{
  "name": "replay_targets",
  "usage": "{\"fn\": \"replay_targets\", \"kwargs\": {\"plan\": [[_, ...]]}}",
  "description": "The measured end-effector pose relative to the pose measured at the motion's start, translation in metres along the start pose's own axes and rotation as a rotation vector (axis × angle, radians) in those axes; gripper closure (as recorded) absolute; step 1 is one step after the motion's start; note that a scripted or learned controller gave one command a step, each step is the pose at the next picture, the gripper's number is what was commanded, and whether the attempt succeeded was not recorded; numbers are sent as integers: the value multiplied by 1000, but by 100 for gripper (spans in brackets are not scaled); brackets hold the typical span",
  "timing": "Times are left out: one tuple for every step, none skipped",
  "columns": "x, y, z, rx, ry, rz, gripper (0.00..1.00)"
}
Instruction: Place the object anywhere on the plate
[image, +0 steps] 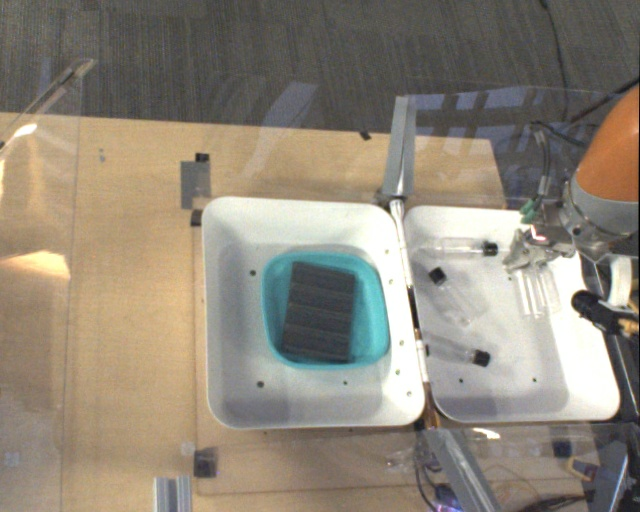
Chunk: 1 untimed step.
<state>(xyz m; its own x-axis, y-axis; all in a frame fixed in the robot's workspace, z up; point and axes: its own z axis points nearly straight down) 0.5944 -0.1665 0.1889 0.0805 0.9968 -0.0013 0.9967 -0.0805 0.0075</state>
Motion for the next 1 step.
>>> {"fn": "replay_targets", "kwargs": {"plan": [[71,-83,59,4,2,-125,100]]}}
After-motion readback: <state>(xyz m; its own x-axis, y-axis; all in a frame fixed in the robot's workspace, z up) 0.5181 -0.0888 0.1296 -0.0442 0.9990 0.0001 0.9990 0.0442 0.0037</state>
